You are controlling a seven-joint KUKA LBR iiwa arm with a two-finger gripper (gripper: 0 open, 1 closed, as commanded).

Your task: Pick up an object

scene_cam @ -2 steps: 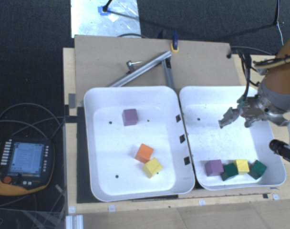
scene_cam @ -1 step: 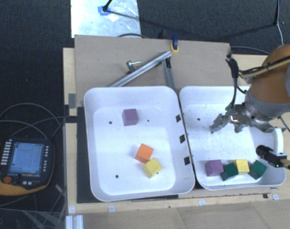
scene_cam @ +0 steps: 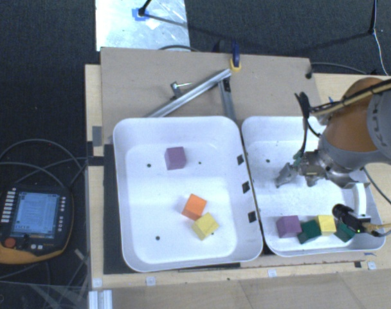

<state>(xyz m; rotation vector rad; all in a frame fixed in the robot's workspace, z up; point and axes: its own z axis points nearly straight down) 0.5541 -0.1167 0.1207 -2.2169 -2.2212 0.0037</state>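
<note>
Bearing no legible writing: purple block (scene_cam: 175,158), orange block (scene_cam: 194,206), yellow block (scene_cam: 206,225).

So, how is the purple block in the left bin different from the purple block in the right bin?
The left bin's purple block stands alone near that bin's far side; the right bin's purple block lies near the front wall, touching a dark green block. The left one looks slightly paler. Both are small purple cubes resting flat on white floors.

We lose the arm (scene_cam: 369,118) at the right edge, and a black part hides some of the teal block (scene_cam: 344,232)
</note>
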